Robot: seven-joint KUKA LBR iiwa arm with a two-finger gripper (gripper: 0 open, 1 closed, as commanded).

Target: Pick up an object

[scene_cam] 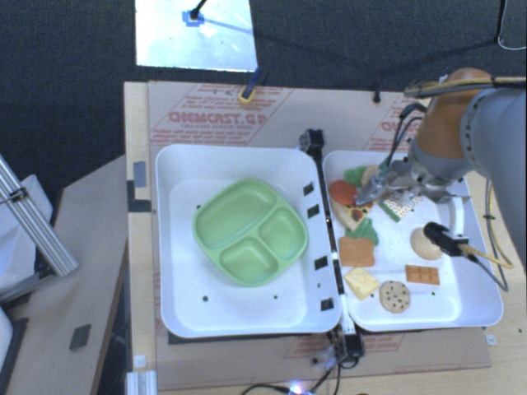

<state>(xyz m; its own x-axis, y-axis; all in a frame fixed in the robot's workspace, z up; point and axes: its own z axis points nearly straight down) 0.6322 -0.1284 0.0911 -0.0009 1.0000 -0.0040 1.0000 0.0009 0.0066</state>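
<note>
Cookie lies well apart from end effector beside tomato.

Even bright light from above, soft glare on the shiny metal sheet, weak shadows inside the white bins, slightly soft focus, dark floor around.

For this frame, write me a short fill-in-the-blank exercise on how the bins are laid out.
1. The green divided plate lies in the ____ bin of the camera view.
2. That plate has ____ compartments.
3. The gripper is over the ____ bin, near the red tomato piece.
4. The chocolate-chip cookie lies at that bin's ____ edge.

Missing words: left; three; right; near
</note>
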